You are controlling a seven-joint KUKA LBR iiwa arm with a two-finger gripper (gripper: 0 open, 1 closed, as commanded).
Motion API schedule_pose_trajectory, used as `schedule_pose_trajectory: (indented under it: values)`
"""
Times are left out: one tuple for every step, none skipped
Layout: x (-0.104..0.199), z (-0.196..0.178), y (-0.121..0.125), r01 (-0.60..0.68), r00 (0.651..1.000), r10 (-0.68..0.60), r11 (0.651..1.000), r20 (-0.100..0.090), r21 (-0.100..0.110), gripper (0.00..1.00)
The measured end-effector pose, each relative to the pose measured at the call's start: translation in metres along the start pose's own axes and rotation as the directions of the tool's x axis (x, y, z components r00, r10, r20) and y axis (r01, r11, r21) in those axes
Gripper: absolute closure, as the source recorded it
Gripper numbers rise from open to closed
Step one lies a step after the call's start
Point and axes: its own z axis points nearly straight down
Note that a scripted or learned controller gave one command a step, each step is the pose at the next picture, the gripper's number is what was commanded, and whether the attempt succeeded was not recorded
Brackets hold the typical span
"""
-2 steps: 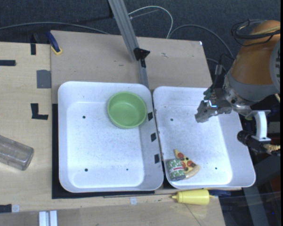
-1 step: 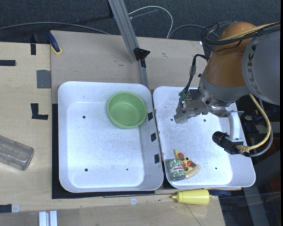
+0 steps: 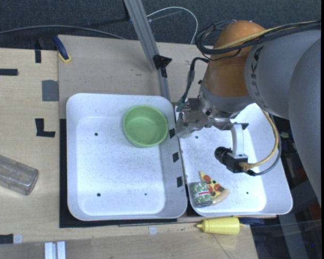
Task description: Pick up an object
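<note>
A green bowl [image 3: 145, 125] sits upright in the left bin [image 3: 91, 198], near its far right corner. A toy pizza slice [image 3: 215, 189] and a small green-labelled packet [image 3: 200, 194] lie together at the near left of the right bin [image 3: 269, 198]. My gripper [image 3: 187, 124] hangs over the far left part of the right bin, close to the wall between the bins. It is well behind the pizza slice and just right of the bowl. The wrist hides its fingers.
A yellow bottle [image 3: 221, 226] lies on the bench in front of the right bin. A clear plastic tube [image 3: 11, 172] rests on the bench at far left. A grey pole [image 3: 145, 36] slants up behind the bins. Cables [image 3: 259, 163] loop from my wrist over the right bin.
</note>
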Motion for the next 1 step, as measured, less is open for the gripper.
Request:
schedule_pose_trajectory:
  values:
    - [0.0632,0.0093,0.0026,0.0,1.0,0.0,1.0,0.0,0.001,1.0]
